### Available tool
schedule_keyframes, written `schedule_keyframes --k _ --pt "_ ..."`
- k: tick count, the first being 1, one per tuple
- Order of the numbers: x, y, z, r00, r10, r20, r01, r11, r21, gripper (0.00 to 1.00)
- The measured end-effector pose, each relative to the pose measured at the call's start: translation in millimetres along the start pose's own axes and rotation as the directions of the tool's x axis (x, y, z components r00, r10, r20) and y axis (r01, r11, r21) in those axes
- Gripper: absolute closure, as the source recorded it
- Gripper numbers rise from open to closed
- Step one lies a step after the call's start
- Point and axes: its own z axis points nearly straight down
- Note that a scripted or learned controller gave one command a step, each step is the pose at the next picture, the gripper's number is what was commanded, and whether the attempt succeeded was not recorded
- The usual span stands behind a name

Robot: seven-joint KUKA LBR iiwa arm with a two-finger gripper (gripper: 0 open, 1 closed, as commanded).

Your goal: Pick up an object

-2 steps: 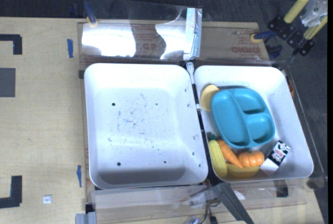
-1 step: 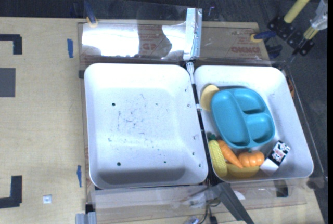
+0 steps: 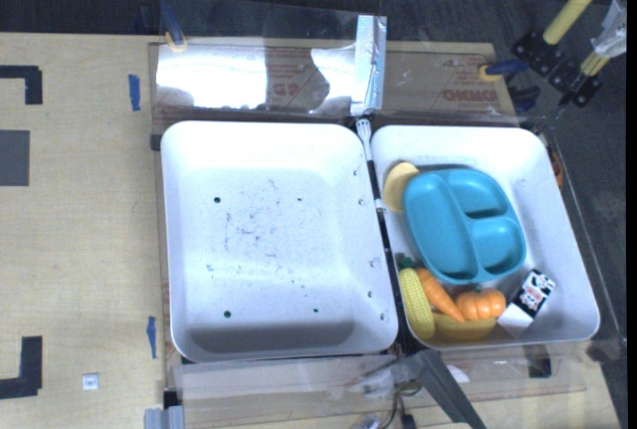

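Every candidate lies in the right-hand shallow white bin (image 3: 569, 248) (the arm's side). The yellow toy corn cob (image 3: 415, 303) runs lengthwise along its left wall. You cannot tell the claw's state.

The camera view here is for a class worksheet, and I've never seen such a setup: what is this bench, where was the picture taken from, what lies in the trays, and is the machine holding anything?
The picture comes from one fixed camera above a wooden bench, looking down at a slant. Two shallow white bins sit side by side. The left bin shows just small marks and scuffs on its floor. The right bin holds toys: a blue divided plate, a yellow piece peeking out beside it, a toy corn cob, a toy carrot, an orange piece, and a small black-and-white item. A robot arm normally reaches in from the right to pick these up. Every toy lies in the bin; nothing is lifted.
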Motion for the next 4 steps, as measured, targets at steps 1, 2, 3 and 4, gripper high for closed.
schedule_keyframes --k 1,2,3,4 --pt "3 -28 -19 0.984 -0.178 -0.001 0.178 0.984 -0.001 1.0" --pt "1 -6 -4 0.962 -0.272 0.001 0.272 0.962 -0.003 1.0" --pt "0 0 13 0.917 -0.398 -0.001 0.398 0.917 0.0 1.0" --pt "1 1 8 0.872 -0.49 0.003 0.49 0.872 -0.003 1.0"
